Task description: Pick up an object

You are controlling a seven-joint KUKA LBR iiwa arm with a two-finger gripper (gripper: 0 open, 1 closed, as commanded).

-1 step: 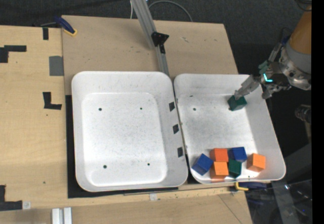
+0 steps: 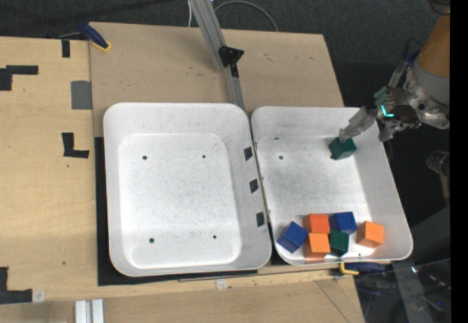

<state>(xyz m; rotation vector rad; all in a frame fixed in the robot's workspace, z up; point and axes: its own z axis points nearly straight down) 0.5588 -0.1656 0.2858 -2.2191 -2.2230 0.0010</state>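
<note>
The gripper (image 2: 349,136) hangs over the upper right part of the right bin (image 2: 380,168), reached in from the right edge. A green block (image 2: 342,147) sits at the fingertips. One grey finger (image 2: 358,123) runs down to the block's top edge; the block appears to be clamped at the tips, though the far finger is hidden, so the grip cannot be confirmed as secure. Whether the block is lifted or resting on the bin floor cannot be told.

Below the gripper, along the bin's near wall, lies a cluster: a blue block (image 2: 292,235), two orange blocks (image 2: 318,223), a second blue block (image 2: 344,221), a dark green block (image 2: 338,241) and a further orange block (image 2: 371,233). These touch one another, which leaves little finger clearance. The green block stands well apart from them, making it the easier target.

To the gripper's left, the left bin (image 2: 175,190) holds nothing.

Judgement: the pick is at the grasp or early lift stage.
</note>
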